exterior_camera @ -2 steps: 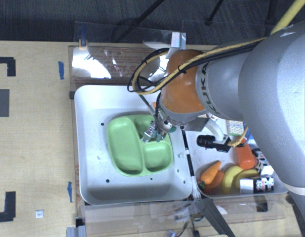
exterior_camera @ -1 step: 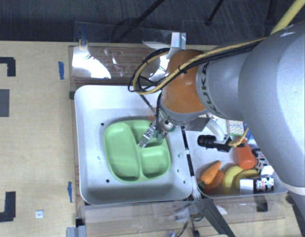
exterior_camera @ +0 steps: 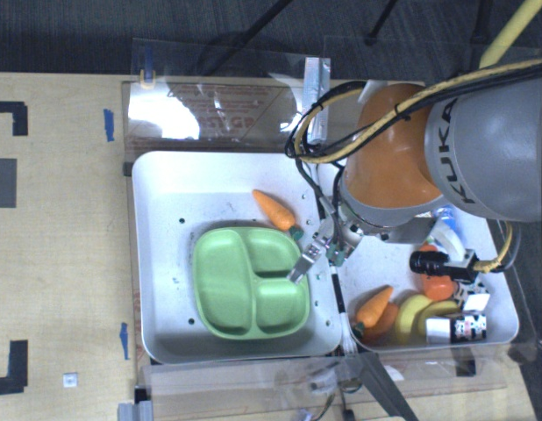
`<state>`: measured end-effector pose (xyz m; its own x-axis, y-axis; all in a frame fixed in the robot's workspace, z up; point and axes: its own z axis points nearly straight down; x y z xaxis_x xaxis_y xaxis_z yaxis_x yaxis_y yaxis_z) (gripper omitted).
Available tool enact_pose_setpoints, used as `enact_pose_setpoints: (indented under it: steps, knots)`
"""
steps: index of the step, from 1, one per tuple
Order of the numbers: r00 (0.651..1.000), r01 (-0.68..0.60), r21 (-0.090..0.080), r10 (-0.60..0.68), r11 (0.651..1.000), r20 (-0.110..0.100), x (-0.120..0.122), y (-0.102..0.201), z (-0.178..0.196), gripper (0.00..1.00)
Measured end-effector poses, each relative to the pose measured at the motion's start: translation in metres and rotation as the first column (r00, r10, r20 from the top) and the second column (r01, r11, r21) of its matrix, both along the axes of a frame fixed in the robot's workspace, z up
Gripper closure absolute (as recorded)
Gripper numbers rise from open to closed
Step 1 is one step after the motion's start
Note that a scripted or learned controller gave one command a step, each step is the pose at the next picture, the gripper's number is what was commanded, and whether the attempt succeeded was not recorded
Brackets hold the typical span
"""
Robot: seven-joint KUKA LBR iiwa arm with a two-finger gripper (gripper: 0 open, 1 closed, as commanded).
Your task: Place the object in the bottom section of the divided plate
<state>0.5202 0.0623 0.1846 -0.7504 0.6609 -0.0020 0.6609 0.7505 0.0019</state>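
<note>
In the left bin [exterior_camera: 157, 235], a green divided plate [exterior_camera: 251, 281] lies near the centre, with one long section on its nine o'clock side and two smaller ones on its three o'clock side. A toy carrot [exterior_camera: 274, 209] lies on the bin floor at one o'clock from the plate, just beside its rim. The gripper [exterior_camera: 310, 254] hangs over the plate's three o'clock edge, below the arm's orange band [exterior_camera: 389, 165]; whether its claw is clenched or released cannot be told. In the right bin [exterior_camera: 508, 323], at three o'clock, lie a second carrot [exterior_camera: 374, 308], a banana [exterior_camera: 422, 312], a tomato [exterior_camera: 439, 286] and a small bottle [exterior_camera: 457, 327].
</note>
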Motion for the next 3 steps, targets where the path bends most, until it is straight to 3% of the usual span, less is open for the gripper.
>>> enact_pose_setpoints:
  steps: [1,2,3]
  knots:
    - [1.0,0.001,0.0,-0.001,1.0,0.005,0.001,0.0,0.01,1.0]
    - [1.0,0.022,0.0,-0.022,1.0,0.0,-0.04,-0.03,0.066,1.0]
    - [0.998,0.067,-0.001,-0.067,0.998,0.0,-0.04,-0.088,0.124,1.0]
